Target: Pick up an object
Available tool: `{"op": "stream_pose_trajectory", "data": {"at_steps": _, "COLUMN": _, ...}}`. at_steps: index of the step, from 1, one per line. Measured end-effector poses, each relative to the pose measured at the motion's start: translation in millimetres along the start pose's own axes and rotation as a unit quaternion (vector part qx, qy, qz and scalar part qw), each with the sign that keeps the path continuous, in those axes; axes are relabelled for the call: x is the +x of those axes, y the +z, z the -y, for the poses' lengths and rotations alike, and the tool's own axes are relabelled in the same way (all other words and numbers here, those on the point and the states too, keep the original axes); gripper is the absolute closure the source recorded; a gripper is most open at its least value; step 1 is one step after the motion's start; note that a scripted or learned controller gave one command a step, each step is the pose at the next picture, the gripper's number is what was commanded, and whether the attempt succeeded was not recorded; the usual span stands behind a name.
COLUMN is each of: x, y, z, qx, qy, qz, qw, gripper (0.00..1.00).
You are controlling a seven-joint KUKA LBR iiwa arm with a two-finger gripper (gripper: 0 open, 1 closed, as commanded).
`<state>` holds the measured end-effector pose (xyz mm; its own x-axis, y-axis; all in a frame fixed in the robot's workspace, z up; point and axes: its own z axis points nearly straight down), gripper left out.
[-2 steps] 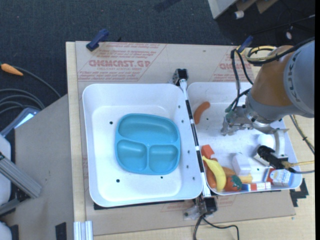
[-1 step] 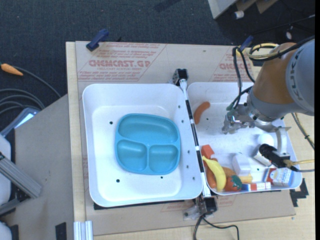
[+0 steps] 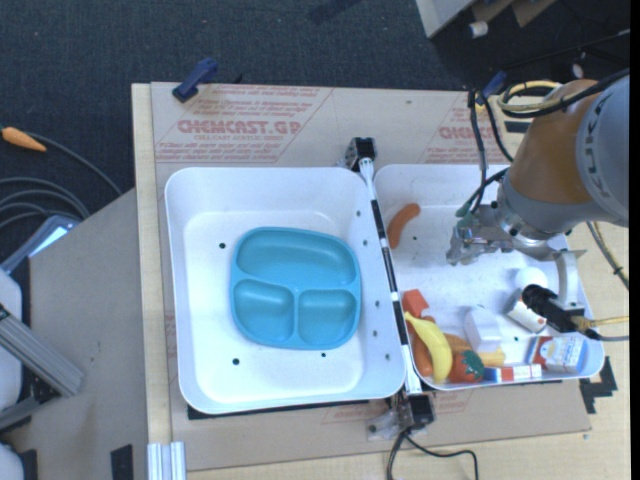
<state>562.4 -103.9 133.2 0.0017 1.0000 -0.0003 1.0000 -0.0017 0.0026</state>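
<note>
The orange sausage-shaped piece (image 3: pixel 402 224) lies tilted on the floor of the right bin (image 3: pixel 432 182), in its far left part, close to the wall it shares with the left bin and with bare floor on all sides. The gripper (image 3: pixel 466 249) hangs just right of it, over bare white floor and apart from it; whether it is spread or pressed together cannot be told from this slant. The other things crowd the near side of the same bin: a yellow banana (image 3: pixel 430 342) by the near left wall, a small red piece (image 3: pixel 414 302) just beyond it, a white block (image 3: pixel 483 324) to the right, and a printed box (image 3: pixel 564 353) in the near right corner. The left bin (image 3: pixel 181 268) holds a blue divided plate (image 3: pixel 295 288) lying flat at its middle.
</note>
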Motion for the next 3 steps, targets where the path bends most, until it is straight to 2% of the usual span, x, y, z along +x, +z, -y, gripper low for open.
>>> {"op": "stream_pose_trajectory", "data": {"at_steps": 2, "x": 0.0, "y": -19.5, "z": -0.8, "qx": -0.001, "qy": 0.000, "qz": 0.000, "qw": 1.0000, "gripper": 1.00}}
{"op": "stream_pose_trajectory", "data": {"at_steps": 3, "x": -64.5, "y": 49.2, "z": -56.3, "qx": 0.001, "qy": -0.001, "qz": 0.000, "qw": 1.0000, "gripper": 1.00}}
